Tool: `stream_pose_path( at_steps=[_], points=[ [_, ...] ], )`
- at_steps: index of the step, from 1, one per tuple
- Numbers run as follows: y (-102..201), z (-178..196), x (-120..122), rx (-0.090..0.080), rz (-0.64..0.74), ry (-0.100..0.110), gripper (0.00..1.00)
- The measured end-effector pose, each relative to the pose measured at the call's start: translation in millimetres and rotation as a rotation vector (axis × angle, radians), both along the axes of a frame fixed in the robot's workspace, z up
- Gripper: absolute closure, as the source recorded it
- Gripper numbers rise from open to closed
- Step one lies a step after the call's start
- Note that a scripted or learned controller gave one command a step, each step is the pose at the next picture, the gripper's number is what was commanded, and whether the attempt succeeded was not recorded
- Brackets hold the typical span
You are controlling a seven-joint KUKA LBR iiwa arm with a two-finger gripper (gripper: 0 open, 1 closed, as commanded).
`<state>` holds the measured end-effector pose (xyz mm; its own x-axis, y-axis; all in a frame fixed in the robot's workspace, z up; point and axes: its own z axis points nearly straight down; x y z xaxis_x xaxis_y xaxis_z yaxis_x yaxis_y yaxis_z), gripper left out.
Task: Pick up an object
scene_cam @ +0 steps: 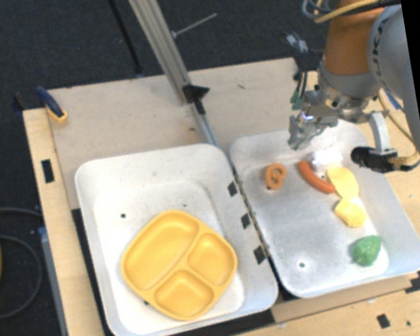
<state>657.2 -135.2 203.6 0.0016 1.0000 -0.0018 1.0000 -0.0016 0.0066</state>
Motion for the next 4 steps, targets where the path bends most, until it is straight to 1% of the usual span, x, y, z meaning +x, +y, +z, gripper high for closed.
stream_pose_path(
  at_steps=[1,2,3,4],
  points=[
    [-7.6,60.6,-4.9,-0.001,-0.002,-0.001,1.00],
    [51.3,60.4,-17.2,0.002,0.008,0.005,1.00],
    [93.6,57.3,-26.0,0.002,0.007,0.006,1.00],
    [155.9,57.5,-29.9,0.003,0.009,0.007,1.00]
  ],
)
